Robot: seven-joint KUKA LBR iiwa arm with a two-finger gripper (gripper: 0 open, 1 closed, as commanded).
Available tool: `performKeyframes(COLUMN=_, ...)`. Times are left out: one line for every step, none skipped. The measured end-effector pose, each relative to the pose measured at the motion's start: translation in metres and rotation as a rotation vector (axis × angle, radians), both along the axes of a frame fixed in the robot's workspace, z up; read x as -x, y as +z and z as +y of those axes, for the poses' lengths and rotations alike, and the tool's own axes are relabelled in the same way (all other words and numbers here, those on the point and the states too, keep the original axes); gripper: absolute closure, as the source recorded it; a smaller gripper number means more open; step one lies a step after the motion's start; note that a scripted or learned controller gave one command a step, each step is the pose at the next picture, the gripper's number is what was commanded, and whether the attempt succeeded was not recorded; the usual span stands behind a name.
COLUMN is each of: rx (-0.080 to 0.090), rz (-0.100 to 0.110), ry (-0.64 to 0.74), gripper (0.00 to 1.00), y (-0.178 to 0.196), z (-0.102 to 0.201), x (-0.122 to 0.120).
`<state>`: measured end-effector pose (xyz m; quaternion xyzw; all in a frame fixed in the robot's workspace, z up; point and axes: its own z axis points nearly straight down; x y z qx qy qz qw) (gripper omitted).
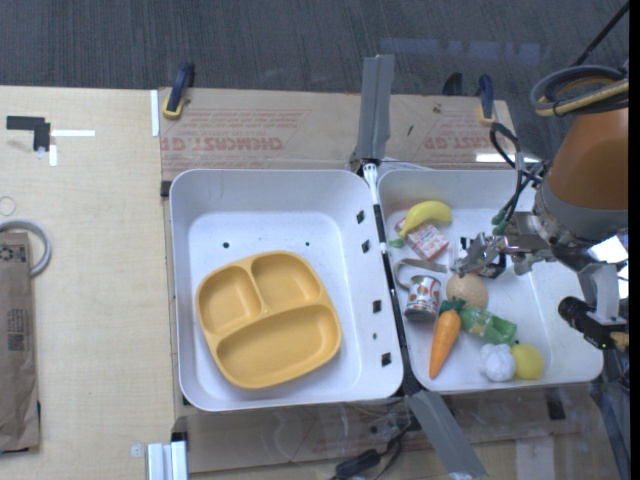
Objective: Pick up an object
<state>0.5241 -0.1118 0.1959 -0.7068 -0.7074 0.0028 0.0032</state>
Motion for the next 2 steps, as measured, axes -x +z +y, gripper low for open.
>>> performKeyframes(rx=0.005, rz=-0.026, ry=-0.055, gripper=0.0, y=-0.08, z=-0.074, x=-0.05)
performKeyframes(rx=0.009, rz=-0.033, ry=-0.03, gripper=0.0, y=-0.09, z=-0.056, x=-0.081)
